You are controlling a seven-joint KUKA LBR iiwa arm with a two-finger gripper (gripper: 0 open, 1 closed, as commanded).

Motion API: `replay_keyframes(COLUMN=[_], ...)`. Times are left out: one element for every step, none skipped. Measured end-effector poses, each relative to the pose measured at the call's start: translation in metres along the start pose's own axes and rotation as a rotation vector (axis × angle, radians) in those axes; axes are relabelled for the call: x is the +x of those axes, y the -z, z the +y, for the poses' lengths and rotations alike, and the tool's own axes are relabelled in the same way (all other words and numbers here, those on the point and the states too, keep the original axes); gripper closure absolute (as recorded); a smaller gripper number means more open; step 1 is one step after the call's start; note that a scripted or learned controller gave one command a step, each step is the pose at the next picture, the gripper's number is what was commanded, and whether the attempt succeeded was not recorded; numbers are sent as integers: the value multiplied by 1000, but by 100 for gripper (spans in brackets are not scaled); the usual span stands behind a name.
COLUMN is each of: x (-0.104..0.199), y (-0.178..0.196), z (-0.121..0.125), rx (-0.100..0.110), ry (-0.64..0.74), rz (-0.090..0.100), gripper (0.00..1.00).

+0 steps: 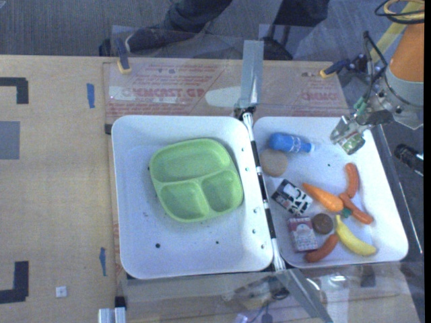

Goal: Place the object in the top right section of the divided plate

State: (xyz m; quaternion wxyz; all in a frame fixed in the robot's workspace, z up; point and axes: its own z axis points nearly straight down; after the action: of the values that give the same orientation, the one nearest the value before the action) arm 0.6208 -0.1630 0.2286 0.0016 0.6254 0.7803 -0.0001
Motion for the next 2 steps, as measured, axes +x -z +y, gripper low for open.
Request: replay_keyframes(x=[53,14], y=[-34,-48], z=[50,40], rx=[-4,-4], ry=[514,710], rz=[1,0], gripper=[100,100])
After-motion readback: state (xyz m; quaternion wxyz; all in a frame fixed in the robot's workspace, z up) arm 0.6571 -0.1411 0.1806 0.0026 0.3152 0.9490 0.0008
